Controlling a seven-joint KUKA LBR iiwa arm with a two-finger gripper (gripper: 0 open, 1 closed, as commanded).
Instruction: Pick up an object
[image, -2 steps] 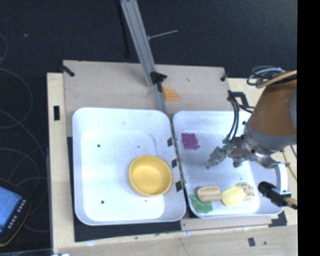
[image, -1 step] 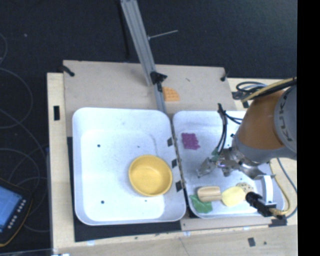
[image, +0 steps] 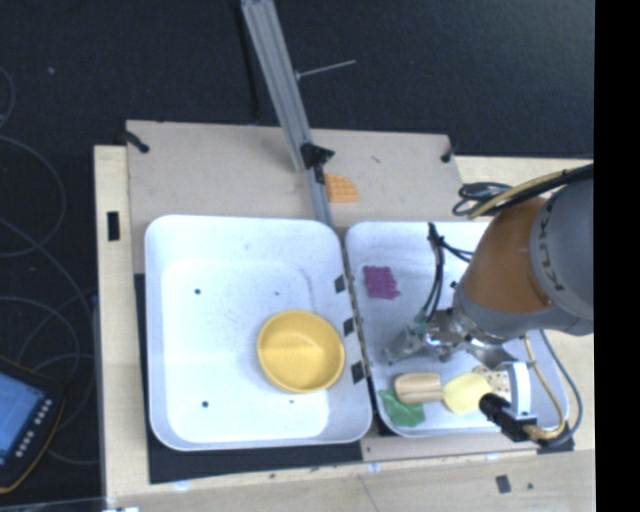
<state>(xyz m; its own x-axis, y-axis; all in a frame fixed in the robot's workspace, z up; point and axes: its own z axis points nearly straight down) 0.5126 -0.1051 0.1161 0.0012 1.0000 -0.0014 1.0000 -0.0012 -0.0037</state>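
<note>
Approach step: pincer (image: 425, 338) low in the right bin (image: 400, 245), just above the tan block (image: 418, 387), grip state can't be told (wrist blocks it). Next: drop onto block and clench.

A single fixed camera looks down from above at a slant, taking in the whole bench (image: 250, 160) from moderate height. Both white bins sit near the middle of the frame, the left bin (image: 180, 250) and the right bin (image: 400, 240) side by side. The arm (image: 530, 270) enters from the right. Dark floor (image: 120, 60) shows along the top and left.
</note>
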